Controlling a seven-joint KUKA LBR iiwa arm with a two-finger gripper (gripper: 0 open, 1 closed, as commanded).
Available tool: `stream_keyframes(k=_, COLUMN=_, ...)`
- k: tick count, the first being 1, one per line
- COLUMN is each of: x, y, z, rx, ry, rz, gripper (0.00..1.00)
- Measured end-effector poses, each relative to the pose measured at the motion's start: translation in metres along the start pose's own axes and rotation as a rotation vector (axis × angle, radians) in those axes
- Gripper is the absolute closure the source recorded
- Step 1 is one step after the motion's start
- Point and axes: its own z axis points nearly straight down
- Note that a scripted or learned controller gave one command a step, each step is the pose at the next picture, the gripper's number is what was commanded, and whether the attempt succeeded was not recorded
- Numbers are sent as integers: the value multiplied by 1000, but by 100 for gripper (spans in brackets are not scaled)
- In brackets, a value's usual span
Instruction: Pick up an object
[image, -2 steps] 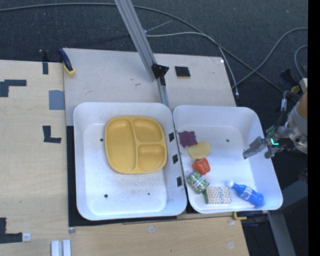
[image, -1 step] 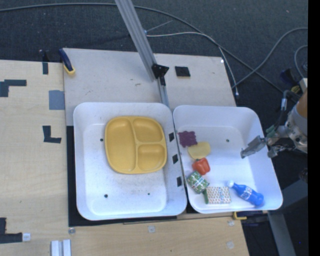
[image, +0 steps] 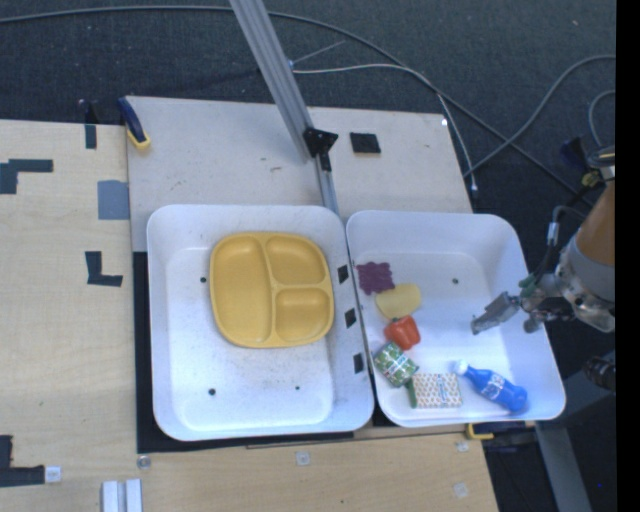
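**Claw over right bin, nothing picked yet**

We find the claw (image: 497, 313) inside the right bin (image: 440, 228), near its right wall, with the arm (image: 590, 270) reaching in from the right. One grey finger (image: 490, 316) juts leftward over bare white floor. We cannot tell whether the claw is spread or pressed together; the view is too small and slanted to settle it. Nothing shows between its tips, so we record no hold.

Working outward, the nearest candidate is the blue bottle (image: 495, 387), lying on its side below the claw near the bin's lower right corner. Left of it lies a speckled packet (image: 436, 390), touching or just beside a green-patterned item (image: 395, 364). Above those sit a red piece (image: 402, 331), a yellow piece (image: 398, 299) and a purple piece (image: 375, 275), clustered along the bin's left side, well apart from the claw.

The left bin (image: 170, 300) holds a yellow tray (image: 270, 288) with three compartments.

Our judgement: the task is at the approach stage. No object has been lifted; all rest on the bin floors. Selection, descent, closure and lift remain. The claw hovers over vacant floor, so a closure here would likely catch nothing.
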Motion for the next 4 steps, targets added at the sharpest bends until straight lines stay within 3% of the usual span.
stream_keyframes(k=1, x=4, y=2, z=64, rx=2, ry=1, rz=-1, gripper=0)
stream_keyframes(k=2, x=3, y=2, z=97, rx=-6, ry=-3, rz=-1, gripper=0)
stream_keyframes(k=3, x=4, y=4, z=83, rx=-12, ry=-3, rz=-1, gripper=100)
stream_keyframes(k=4, x=4, y=5, z=42, rx=-6, ry=-1, rz=-2, gripper=100)
